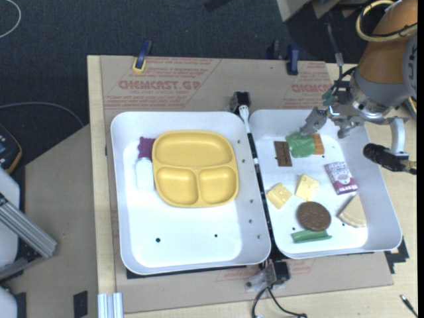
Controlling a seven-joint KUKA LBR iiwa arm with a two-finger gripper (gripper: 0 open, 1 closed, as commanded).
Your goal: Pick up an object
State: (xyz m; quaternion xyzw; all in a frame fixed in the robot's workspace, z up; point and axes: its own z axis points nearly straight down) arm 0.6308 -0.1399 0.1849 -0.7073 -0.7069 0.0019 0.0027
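Observation:
My gripper hovers over the far part of the right bin, with its fingers spread open and nothing between them. Its left fingertip stands just above a green food piece, which lies beside an orange cracker and a brown chocolate bar. Closer to the front are a purple-and-white packet, two yellow cheese pieces, a round brown cookie, a green bean pod and a pale bread wedge.
The left bin holds a yellow divided plate and a white bottle with a purple cap at its left. The arm's orange band and a black cable end hang over the right bin's right side.

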